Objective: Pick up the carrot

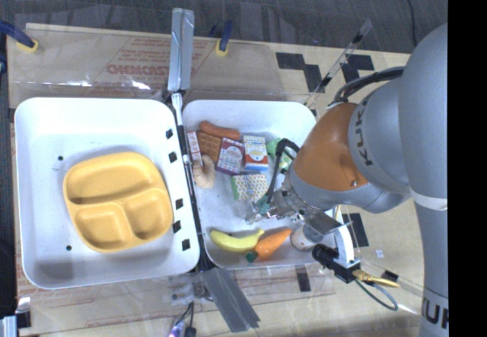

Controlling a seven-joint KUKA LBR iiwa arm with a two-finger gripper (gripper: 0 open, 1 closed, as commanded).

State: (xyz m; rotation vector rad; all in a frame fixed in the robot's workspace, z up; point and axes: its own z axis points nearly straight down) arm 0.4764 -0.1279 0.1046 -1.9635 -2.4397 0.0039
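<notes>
My arm [358,153], nearest the lens, overhangs the right bin [228,109]. Whether my gripper [268,205] is parted or holding anything, I cannot tell. The carrot [272,243] lies at the near wall, touching the banana [234,239]. Judged light, stiff, slick; grasp mid-body, across its width.

Crowded right bin, tight near edge
Carrot [272,243] lies at the near wall, banana [234,239] touching its left; arm [335,160] overhangs it

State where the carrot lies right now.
The carrot lies in the right bin, near its front edge, just right of the banana.
</notes>
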